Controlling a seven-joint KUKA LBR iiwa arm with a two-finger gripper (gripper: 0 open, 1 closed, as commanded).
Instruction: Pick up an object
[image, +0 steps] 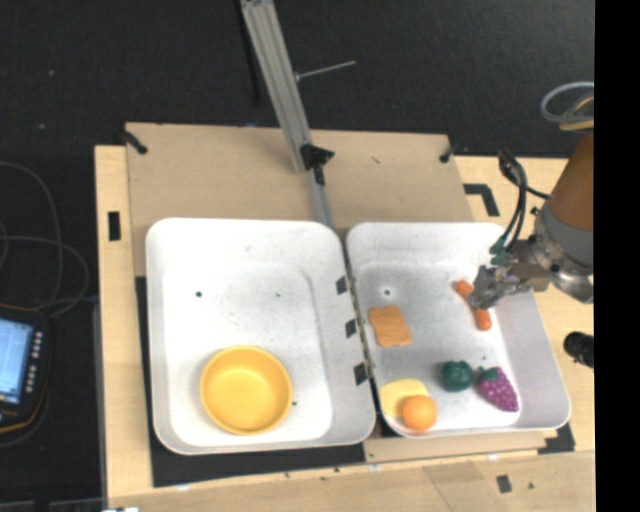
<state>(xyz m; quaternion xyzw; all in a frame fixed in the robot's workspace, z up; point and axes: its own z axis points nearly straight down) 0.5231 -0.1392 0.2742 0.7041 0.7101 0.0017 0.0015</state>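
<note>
**Two bins, gripper sitting over the carrot in the right one**

Two shallow white bins are lying side by side on the bench. The left bin is holding a yellow bowl near its front edge, sitting upright with its opening facing up.

The right bin is carrying several small things. A tan slice of bread is lying flat near the bin's left wall. Toward the front, a pale yellow piece is resting against the front left corner, and an orange ball is touching it on its front side. To the right of those, a dark green vegetable is sitting just beside a bunch of purple grapes, the two nearly touching.

An orange carrot is lying by the bin's right side, well apart from the bread. Part of it is showing on either side of the gripper, with its middle hidden.

The arm is reaching in from the right, its orange band showing above the grey wrist. The gripper is hanging right over the carrot, low in the bin. Whether its tips are wide or narrow, I cannot tell, and whether they are closing around the carrot is equally unclear from this angle.

A grey metal pole is slanting down from the top toward the gap between the bins.
</note>
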